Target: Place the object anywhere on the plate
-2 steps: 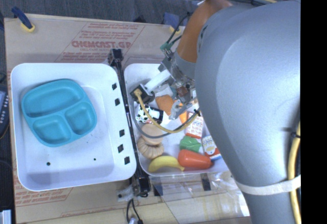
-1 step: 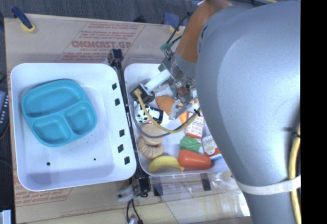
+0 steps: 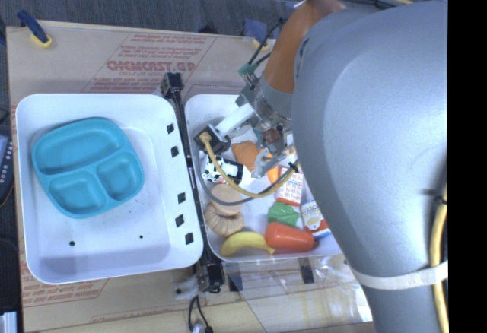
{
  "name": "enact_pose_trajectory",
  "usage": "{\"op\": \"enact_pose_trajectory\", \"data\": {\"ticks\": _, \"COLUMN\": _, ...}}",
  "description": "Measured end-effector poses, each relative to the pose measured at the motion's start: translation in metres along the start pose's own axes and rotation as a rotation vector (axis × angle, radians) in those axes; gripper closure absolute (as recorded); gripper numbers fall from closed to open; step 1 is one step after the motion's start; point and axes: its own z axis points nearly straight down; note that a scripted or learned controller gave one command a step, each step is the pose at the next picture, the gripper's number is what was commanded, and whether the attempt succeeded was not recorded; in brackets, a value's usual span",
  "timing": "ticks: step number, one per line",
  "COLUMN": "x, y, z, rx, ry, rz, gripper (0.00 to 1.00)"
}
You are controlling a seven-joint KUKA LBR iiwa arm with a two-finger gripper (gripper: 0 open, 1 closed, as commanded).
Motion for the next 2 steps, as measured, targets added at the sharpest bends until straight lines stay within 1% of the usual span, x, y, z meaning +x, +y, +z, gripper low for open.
{"op": "enact_pose_trajectory", "data": {"ticks": 2, "x": 0.0000, "y": 0.0000, "z": 0.0000, "rx": 0.000, "ry": 0.000, "rz": 0.000, "gripper": 0.00}}
